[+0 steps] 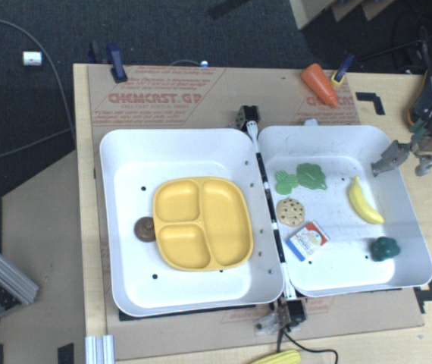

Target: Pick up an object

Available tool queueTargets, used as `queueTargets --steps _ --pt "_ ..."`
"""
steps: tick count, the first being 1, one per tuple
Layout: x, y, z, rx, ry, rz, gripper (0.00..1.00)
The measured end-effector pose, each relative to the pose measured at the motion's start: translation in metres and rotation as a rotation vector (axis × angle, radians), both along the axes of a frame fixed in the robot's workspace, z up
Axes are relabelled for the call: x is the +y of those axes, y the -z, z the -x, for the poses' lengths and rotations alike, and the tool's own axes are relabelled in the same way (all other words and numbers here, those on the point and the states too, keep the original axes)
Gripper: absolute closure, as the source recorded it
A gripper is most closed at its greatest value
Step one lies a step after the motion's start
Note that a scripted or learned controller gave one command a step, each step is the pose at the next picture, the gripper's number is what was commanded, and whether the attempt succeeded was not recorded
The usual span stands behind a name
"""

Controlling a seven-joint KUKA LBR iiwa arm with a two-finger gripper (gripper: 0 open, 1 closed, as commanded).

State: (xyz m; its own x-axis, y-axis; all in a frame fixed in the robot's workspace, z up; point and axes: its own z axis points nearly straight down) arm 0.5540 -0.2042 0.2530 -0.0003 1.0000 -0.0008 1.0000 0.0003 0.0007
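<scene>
We count two white bins, left bin (117, 203) – one yellow divided plate (201, 223), one brown disc (145, 229), right bin (409, 226) – one banana (364, 202), one cookie (290, 211), two green leaves (302, 177), one red-blue packet (307, 241), one dark green lump (385, 249), gripper (407, 158) over right rim, jaws apart, holding nothing.

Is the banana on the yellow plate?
No, the banana lies in the right bin, while the yellow plate is in the left bin.

gripper (407, 161) at far right of frame, fingers (389, 160) spread apart and pointing left-down, nothing between them, wrist mostly cut off by frame edge
</scene>
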Motion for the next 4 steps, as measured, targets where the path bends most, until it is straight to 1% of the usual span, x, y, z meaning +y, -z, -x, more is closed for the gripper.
queueTargets --steps 1,2,3,4 --pt "-0.008 0.144 -0.025 0.003 0.0 -0.002 0.0" --pt "-0.004 0.168 -0.021 0.003 0.0 -0.002 0.0" --pt "-0.004 0.158 -0.022 0.0 0.0 -0.001 1.0" --pt "0.059 0.168 -0.086 -0.002 -0.002 -0.001 1.0"
